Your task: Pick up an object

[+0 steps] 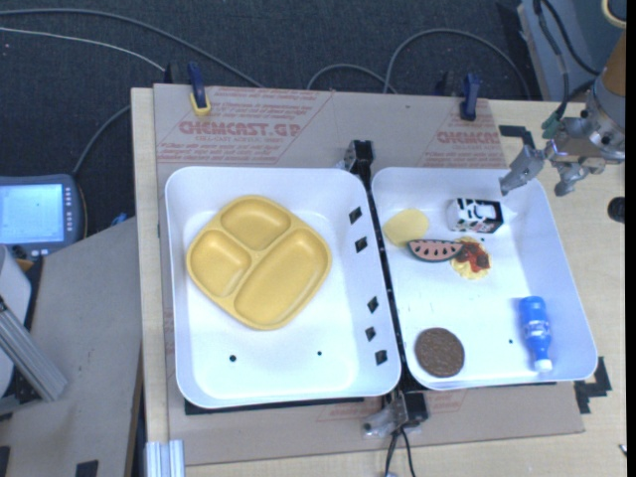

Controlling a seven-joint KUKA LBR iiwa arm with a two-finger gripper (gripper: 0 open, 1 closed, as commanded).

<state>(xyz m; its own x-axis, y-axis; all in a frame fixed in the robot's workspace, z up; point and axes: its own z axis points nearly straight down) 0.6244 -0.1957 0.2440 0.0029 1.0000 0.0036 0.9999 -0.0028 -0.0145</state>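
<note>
Bottle [534, 332] lies lengthwise in right bin [566, 266], cap toward camera; claw [544, 172] spread wide, holding nothing.

I see two bins side by side on the bench. The left bin [199, 366] holds a divided tray [258, 261] toward its far side. In the right bin [566, 296], a round chip [405, 227], a melon slice [435, 249] and a small carton [477, 215] cluster at the far end; a cookie [438, 352] lies near-left, a bottle [534, 332] near-right.
</note>
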